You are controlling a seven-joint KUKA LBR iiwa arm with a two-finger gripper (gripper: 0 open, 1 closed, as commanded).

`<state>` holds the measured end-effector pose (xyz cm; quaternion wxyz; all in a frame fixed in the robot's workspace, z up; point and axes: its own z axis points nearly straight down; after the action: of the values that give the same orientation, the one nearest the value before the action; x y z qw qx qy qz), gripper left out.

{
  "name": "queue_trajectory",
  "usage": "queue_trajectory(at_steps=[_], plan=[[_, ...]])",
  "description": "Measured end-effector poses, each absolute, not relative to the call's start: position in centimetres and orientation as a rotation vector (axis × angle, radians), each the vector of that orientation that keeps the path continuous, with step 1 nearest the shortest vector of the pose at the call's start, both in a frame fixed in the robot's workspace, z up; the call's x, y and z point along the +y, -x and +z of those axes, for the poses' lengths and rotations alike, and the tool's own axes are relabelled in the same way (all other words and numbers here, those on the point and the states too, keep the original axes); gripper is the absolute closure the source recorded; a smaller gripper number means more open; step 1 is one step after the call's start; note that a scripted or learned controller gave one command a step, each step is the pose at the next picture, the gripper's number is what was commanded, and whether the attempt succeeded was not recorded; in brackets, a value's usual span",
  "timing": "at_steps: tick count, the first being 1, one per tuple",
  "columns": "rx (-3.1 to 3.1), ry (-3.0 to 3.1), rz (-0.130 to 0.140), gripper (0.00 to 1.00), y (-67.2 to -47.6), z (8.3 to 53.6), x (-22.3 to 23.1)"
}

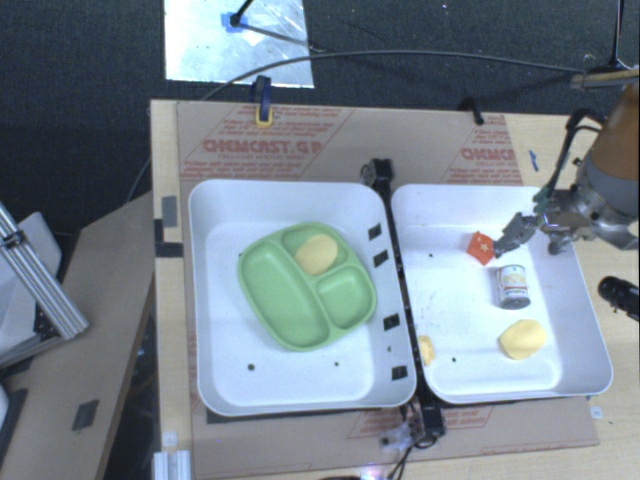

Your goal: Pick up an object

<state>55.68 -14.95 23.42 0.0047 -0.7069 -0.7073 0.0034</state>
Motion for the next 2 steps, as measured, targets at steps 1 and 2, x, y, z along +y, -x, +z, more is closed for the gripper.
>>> queue_trajectory(at_steps=[1, 2], plan=[[-2.226, 2.219, -0.001, 0.0, -55.9, 24.1, -14.9], [-2.223, 2.22, 0.0, 0.0, -55.3, 19.7, -14.6]])
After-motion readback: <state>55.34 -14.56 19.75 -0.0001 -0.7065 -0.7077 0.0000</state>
